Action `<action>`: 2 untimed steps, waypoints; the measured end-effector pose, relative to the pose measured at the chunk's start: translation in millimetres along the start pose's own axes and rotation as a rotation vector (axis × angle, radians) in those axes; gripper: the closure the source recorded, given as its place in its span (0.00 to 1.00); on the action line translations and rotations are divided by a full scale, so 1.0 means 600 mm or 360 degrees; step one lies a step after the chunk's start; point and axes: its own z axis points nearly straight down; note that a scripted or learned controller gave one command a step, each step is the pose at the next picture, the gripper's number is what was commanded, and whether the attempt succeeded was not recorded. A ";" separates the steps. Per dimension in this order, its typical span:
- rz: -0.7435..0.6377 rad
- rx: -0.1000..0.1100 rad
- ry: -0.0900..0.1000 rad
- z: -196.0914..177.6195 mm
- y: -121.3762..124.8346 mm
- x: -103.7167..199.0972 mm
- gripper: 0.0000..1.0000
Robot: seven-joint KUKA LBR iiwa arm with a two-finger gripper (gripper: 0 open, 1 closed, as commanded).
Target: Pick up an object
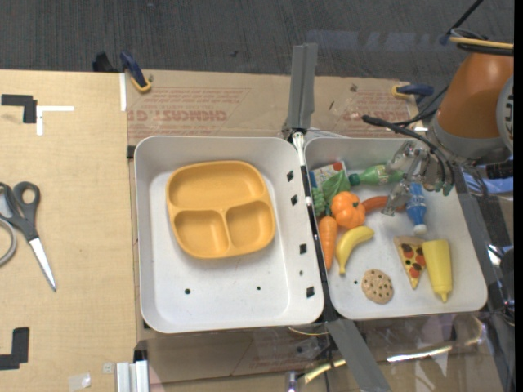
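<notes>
Hovering gripper: metal; grip state cannot be told.
Bottle: blue, just beneath it.
Banana: curved, glossy, nearby.
Tray: orange, three-sectioned, well apart.

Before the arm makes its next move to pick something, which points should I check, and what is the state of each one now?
1. Hand is over the right bin: ok.
2. An object is between its fingers: cannot tell.
3. Blue item beside the hand is free to take: cannot tell, partly hidden.
4. Banana, cookie and pizza slice lie uncovered: ok.
5. Orange has room around it: not ok, crowded by greens and carrot.
</notes>
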 end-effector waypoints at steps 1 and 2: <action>0.0151 0.0006 0.0036 0.033 -0.009 0.020 0.00; 0.0285 0.0008 0.0040 0.037 -0.007 0.039 0.00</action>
